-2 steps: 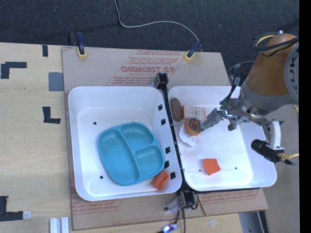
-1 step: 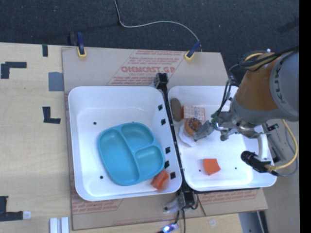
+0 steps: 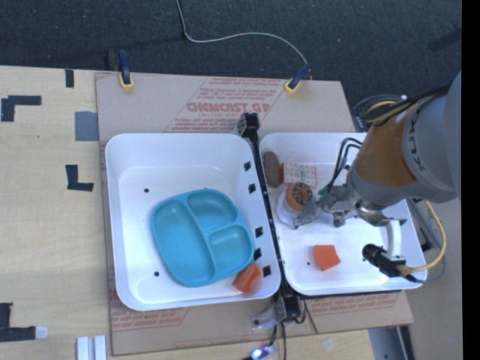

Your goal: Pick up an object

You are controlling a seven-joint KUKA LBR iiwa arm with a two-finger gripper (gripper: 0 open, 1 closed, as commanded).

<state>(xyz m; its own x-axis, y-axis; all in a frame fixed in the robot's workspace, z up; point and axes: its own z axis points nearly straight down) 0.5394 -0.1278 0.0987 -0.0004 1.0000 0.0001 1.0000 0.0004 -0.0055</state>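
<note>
While arm covers rt bin, tool by clear wrapped obj — finger state can't tell.

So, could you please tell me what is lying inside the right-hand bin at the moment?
The right bin holds an orange block, a brown object by the divider, a printed packet and a round orange-topped item. The arm covers the bin's right part, so anything beneath it is hidden.

Board, top: red word "CHEMCAST", then "GP", printed upside down
Board, smaller red lines under that word: too small to read
Board, bottom edge: more red print, too small to read
Card in right bin: tiny print, too blurry to read
</note>
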